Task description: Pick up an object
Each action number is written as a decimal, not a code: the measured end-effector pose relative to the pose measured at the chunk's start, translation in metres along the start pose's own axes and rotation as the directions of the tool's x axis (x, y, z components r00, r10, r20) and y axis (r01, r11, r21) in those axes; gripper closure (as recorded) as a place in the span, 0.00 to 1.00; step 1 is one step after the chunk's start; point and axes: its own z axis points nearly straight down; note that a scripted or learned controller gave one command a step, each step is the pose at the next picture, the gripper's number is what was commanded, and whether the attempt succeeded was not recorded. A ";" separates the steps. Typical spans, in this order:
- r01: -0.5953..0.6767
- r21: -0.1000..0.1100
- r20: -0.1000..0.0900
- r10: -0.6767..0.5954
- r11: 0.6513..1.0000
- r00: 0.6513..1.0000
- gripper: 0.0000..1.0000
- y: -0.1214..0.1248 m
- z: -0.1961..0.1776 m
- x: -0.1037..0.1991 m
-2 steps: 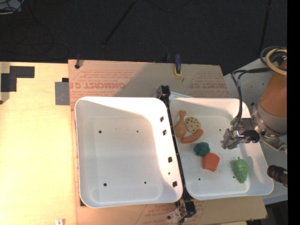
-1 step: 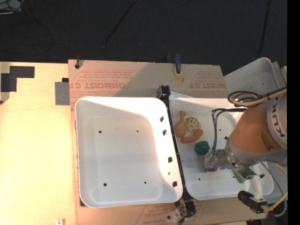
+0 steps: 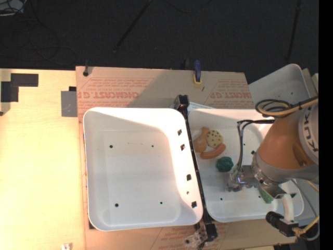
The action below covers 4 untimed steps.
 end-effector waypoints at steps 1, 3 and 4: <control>-0.005 0.002 0.000 0.005 1.000 1.000 1.00 -0.001 -0.009 -0.001; 0.003 0.017 0.001 -0.003 1.000 1.000 1.00 -0.004 -0.080 0.014; 0.012 -0.008 0.002 -0.012 1.000 1.000 1.00 0.001 -0.196 0.051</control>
